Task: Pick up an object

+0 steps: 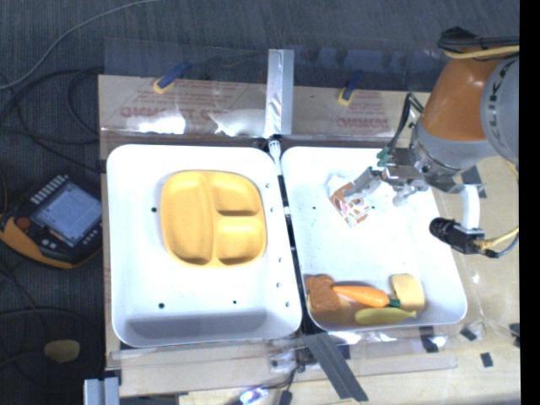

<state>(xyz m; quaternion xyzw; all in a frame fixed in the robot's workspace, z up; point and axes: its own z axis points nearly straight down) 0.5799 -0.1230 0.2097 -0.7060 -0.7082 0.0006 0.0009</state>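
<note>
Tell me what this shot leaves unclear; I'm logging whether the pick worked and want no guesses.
- Hand: blurred in the camera view, against a small white-and-orange packet; whether it grips the packet cannot be told.
- Packet: too small and blurred to name.
- Brown item in the right bin: partly covered by the carrot.
- Arm: cut off by the right edge.

Bright even light, mild blur, soft shadows
</note>
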